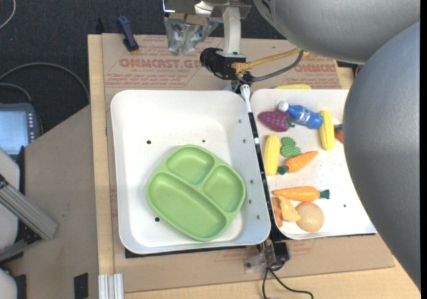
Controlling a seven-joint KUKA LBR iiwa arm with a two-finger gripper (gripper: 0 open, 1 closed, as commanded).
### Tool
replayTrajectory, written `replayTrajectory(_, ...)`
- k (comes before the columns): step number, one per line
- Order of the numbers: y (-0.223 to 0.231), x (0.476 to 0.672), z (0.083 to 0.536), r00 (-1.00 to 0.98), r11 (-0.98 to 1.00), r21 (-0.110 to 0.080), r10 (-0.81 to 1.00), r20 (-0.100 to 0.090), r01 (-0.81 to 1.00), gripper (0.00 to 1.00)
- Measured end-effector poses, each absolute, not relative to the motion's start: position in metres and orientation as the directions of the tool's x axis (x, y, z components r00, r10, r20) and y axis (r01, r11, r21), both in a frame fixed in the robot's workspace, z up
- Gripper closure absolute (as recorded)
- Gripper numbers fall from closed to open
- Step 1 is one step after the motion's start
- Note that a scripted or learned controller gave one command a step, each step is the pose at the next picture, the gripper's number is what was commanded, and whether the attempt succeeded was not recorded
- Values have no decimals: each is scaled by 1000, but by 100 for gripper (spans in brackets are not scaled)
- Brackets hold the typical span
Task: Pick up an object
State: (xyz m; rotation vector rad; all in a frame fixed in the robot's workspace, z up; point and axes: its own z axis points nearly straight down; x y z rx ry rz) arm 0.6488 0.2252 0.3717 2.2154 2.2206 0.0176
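Cardboard backs two bins; right of the tray, a carrot lies crosswise, leaf rightward. Gripper grasp unclear.

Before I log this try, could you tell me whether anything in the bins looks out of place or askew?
Nothing is spilled or damaged. The green divided plate lies turned at a slant in the left bin, and the toy foods sit loosely in the right bin.
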Motion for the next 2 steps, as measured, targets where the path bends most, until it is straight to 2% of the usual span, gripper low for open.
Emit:
replayTrajectory(1, 225, 649, 375, -3, 3, 5, 1000, 1, 1000, 100)
replayTrajectory(2, 226, 649, 386, -4, 4, 9, 1000, 2, 1000, 100)
